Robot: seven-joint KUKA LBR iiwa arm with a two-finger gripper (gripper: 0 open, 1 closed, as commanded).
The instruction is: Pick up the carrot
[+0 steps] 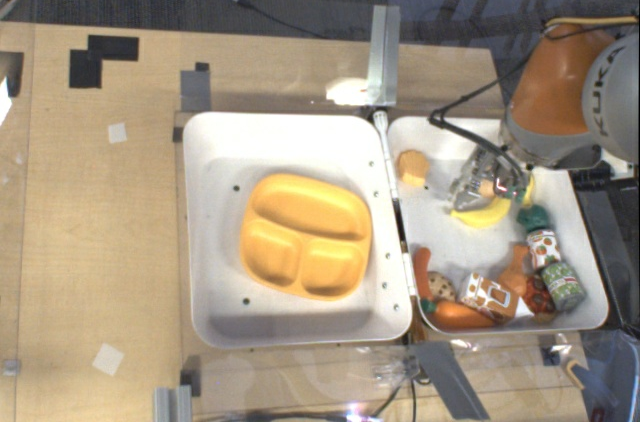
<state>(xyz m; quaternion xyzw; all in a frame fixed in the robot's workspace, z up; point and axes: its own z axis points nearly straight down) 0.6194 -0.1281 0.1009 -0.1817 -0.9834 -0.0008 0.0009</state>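
The carrot (460, 314) is an orange tapered piece lying along the front wall of the right bin (590, 310). A small printed carton (487, 293) partly overlaps it. My gripper (476, 190) hangs over the back half of that bin, just above a yellow banana-like piece (487, 213). It is well behind the carrot and apart from it. Whether anything is in the gripper is too small to see.
Crowded around the carrot are a red sausage (422, 265), a cookie (436, 287), an orange piece (516, 262), a small can (541, 246) and a green-capped bottle (563, 286). A yellow-orange chunk (412, 167) lies at back left. The left bin (210, 210) holds a yellow divided tray (305, 235).
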